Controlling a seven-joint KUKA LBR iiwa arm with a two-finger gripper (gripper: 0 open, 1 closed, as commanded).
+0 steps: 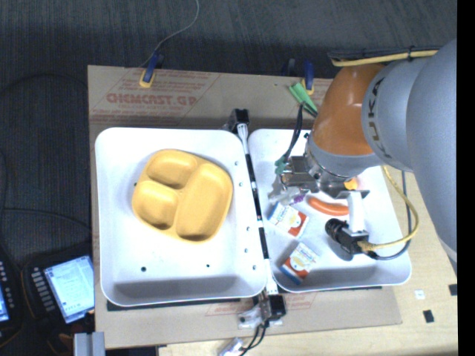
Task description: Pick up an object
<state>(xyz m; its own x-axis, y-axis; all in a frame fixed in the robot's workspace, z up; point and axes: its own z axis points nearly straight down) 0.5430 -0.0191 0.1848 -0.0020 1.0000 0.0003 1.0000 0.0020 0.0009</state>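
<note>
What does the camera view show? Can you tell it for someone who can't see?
A grey robot arm with an orange band reaches into the right white bin, among small packets and an orange sausage-shaped toy. The left white bin holds a yellow three-part tray.

A yellow three-compartment tray (pixel 182 194) lies upside down in the left bin, near its middle. In the right bin, a small white and orange packet (pixel 291 220) lies flat near the left wall, and a similar packet (pixel 299 261) lies near the front wall. An orange sausage-shaped item (pixel 327 205) (partly hidden under the arm) lies just beside the first packet.
</note>
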